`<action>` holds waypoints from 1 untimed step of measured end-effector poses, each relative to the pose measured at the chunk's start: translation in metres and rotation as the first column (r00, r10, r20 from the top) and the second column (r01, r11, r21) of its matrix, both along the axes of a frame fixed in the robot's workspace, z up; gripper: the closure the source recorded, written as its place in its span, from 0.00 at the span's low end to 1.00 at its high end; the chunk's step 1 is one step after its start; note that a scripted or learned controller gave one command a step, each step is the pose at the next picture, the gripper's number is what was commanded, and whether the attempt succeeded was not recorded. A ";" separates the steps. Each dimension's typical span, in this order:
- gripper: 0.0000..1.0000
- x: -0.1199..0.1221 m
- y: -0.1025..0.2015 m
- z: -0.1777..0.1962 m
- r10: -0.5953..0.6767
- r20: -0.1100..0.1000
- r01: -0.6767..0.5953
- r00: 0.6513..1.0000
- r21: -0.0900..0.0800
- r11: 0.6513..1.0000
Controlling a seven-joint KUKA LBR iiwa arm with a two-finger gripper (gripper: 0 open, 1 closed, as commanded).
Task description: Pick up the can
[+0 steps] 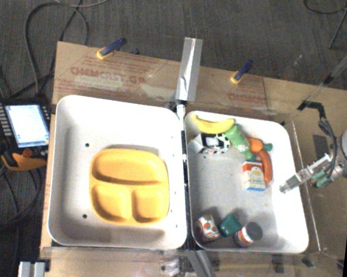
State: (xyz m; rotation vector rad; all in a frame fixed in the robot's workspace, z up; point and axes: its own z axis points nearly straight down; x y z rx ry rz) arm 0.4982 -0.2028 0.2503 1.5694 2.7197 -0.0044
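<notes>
Above the right rim of the right bin (306, 210), empty-handed: gripper (288, 186), tilted down-left, released or clenched impossible to tell. Just inward, a small carton (255, 177) touching an orange carrot (266, 162). Beyond those, a green bottle (239, 140), a black-and-white cow toy (215, 143) and a banana (213, 124) along the far wall. At the near wall, well apart from the gripper: can (248, 234), upright, beside a teal block (231, 223) and a red-labelled tin (208, 227). In the left bin (65, 153), a yellow divided tray (131, 185).

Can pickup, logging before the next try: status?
Claw over right bin's right rim, nothing between its fingers. Can at near wall, untouched. Teal block touching its left side.
</notes>
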 end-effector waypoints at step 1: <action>1.00 0.047 -0.021 0.033 0.169 0.001 -0.169 0.986 -0.001 0.986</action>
